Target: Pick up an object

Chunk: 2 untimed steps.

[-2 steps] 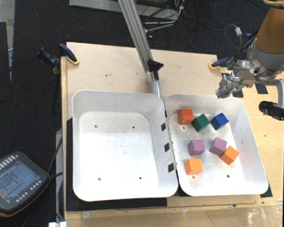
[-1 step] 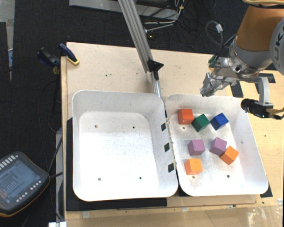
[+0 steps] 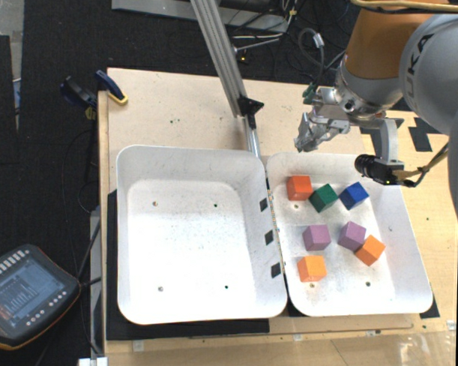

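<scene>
Near→far in right bin (image 3: 407, 245): orange cubes (image 3: 311, 268), purple pair (image 3: 316, 236), then red cube (image 3: 298, 187), green cube (image 3: 324, 197), blue cube (image 3: 354, 194). Gripper (image 3: 309, 140) hovers over bin's far rim, nothing held; can't tell if fingers open. Red's nearest: drop straight, straddle it w/o nudging green

Two shallow white bins sit side by side on the bench (image 3: 179, 109). The left bin (image 3: 190, 230) has only dark specks on its floor. The right bin (image 3: 405, 286) holds seven cubes: a red-orange cube (image 3: 298, 187) near its upper left, a green cube (image 3: 324, 197) just beside it, a blue cube (image 3: 354, 195) to the right, two purple cubes (image 3: 315, 237) (image 3: 352, 235) in the middle, and two orange cubes (image 3: 371, 250) (image 3: 311, 268) lower down. The gripper (image 3: 311, 138) hangs above the right bin's far edge, apart from every cube. A handheld control pendant (image 3: 22, 295) lies at lower left
</scene>
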{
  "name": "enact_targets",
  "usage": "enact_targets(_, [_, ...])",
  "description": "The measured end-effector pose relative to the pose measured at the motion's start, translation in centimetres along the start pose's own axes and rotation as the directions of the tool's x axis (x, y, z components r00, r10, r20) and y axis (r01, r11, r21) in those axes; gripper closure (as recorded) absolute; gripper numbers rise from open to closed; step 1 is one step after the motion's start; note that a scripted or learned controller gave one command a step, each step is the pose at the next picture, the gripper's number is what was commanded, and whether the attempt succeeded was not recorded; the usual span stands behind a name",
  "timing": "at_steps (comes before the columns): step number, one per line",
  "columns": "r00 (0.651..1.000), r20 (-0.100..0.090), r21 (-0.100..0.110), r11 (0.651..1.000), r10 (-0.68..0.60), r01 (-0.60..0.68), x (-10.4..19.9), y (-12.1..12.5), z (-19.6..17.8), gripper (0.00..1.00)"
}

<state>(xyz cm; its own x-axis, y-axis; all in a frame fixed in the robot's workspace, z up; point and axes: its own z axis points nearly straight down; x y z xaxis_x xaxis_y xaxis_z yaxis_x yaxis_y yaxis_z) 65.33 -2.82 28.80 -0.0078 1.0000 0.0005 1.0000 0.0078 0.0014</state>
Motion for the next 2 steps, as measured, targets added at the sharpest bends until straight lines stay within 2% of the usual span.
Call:
enact_targets(1, [1.000, 0.000, 0.004, 1.000, 0.001, -0.001, 4.8, 0.3, 2.4, 1.00])
enact_targets(2, [1.000, 0.000, 0.003, 1.000, 0.001, -0.001, 9.3, -0.5, 3.6, 1.00])
